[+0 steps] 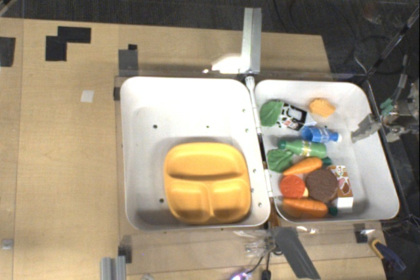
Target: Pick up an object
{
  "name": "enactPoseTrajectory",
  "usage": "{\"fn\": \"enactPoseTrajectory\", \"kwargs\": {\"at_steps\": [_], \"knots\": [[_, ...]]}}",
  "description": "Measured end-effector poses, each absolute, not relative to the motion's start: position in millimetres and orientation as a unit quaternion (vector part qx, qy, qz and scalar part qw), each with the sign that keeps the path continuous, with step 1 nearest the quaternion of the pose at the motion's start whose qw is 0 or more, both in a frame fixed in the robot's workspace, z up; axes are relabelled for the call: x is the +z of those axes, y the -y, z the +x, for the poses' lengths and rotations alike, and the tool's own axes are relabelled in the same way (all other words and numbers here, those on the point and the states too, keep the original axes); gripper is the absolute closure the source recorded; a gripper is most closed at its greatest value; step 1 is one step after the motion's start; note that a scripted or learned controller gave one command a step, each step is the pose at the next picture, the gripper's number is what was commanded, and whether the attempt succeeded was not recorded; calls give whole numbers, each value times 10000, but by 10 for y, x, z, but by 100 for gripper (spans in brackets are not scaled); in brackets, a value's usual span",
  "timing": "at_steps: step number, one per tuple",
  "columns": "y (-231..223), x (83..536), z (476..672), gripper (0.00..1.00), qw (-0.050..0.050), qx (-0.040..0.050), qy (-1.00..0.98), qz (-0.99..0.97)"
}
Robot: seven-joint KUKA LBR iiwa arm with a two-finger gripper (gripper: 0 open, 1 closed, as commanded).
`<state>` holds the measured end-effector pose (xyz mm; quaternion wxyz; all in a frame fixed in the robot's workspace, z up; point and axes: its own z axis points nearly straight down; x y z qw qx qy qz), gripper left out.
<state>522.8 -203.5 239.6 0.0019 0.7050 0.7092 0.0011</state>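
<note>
The right bin (369, 170) holds several toy foods crowded toward its left side: a green leafy piece (270, 112), a black-and-white carton (291, 117), an orange lump (321, 107), a blue bottle (321, 136), a green bottle (300, 147), a carrot (304, 166), a red tomato (293, 186), a brown patty (321, 184), a small printed box (342, 181) and an orange sausage shape (304, 208). My gripper (382, 122) hangs at the bin's right rim, apart from all of them, with nothing seen in it.
A yellow compartment tray (207, 181) lies in the front half of the left bin (170, 108). A grey metal post (252, 42) stands behind the divide between the bins. Cables run across the dark floor at the back.
</note>
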Motion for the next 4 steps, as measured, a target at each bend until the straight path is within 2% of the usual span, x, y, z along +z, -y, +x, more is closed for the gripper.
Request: {"fn": "enactPoseTrajectory", "kwargs": {"at_steps": [1, 2, 3, 4], "knots": [[2049, 1197, 5812, 0, 95, 71, -6941, 7197], [1973, 878, 6430, 0, 40, 22, -7292, 6843], [1958, 1017, 6462, 100, 78, 42, -7318, 6814], [2048, 1898, 6603, 100, 42, 17, -8290, 5592]]}}
